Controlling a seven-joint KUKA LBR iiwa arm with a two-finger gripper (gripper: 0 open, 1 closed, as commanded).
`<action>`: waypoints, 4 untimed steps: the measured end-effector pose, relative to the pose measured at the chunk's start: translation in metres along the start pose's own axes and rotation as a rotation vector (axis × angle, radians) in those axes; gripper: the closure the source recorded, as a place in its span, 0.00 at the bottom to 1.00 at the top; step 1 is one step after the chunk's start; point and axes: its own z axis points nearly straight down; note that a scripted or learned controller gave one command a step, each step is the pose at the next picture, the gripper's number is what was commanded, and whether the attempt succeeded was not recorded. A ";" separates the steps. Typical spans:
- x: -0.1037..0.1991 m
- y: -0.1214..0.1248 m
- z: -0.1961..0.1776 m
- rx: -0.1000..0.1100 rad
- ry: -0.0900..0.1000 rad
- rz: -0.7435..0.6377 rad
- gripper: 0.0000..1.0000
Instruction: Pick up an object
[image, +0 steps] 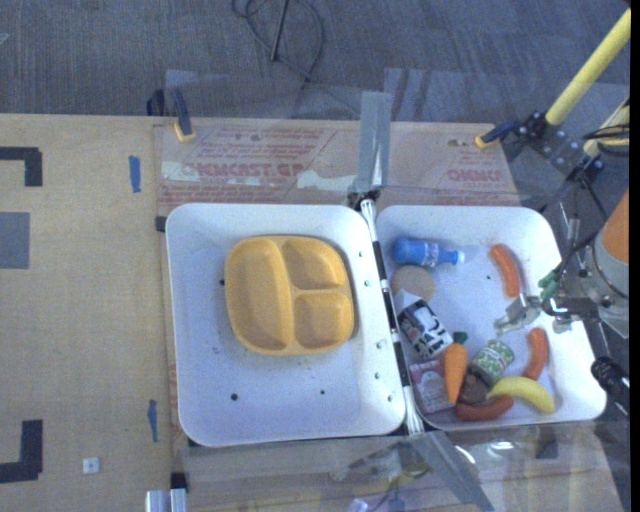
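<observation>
My gripper hangs open over the right side of the right bin, with nothing between its fingers. It sits between two orange sausages, one above-left of it and one just below it. Lower in the bin lie a green can, a carrot, a banana, a dark red sausage and a pink packet. Toward the bin's left side are a blue bottle, a beige round object and a black-and-white can.
The left bin holds a yellow divided plate. A ridge where the two bins meet runs between them. Cardboard lies behind the bins. A yellow pole and cables stand at the back right.
</observation>
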 end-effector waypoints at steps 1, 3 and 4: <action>0.019 0.000 0.023 -0.001 0.000 -0.403 0.00; -0.035 0.096 0.049 -0.001 -0.001 -0.004 0.00; -0.058 0.122 0.125 -0.002 -0.001 -0.018 0.00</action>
